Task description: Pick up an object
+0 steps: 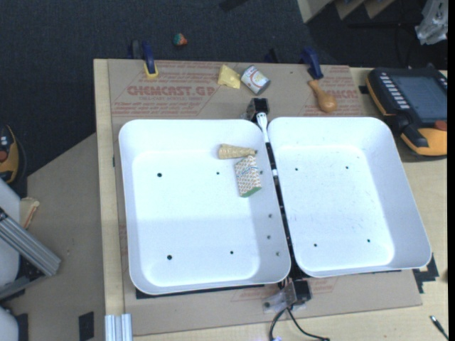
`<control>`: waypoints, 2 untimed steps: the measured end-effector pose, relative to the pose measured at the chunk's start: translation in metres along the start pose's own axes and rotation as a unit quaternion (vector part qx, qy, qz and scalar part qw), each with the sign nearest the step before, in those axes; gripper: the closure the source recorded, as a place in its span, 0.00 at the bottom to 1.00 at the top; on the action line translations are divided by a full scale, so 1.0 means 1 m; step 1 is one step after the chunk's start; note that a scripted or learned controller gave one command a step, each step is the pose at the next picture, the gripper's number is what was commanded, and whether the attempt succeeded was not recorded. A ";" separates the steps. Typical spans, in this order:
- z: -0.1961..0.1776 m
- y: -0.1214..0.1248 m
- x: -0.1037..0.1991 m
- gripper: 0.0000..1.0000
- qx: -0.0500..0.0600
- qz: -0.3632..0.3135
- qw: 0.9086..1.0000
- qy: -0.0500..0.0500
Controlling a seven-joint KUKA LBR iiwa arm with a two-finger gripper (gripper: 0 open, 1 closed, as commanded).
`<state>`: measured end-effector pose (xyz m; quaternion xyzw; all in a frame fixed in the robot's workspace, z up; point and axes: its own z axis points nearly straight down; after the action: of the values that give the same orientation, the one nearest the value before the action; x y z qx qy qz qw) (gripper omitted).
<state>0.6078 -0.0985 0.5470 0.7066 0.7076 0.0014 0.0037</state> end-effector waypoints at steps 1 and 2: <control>0.208 -0.069 -0.054 1.00 0.013 0.004 1.000 0.003; 0.280 -0.088 0.002 1.00 0.009 -0.001 1.000 0.004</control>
<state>0.5218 -0.0972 0.2667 0.7056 0.7086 -0.0021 -0.0051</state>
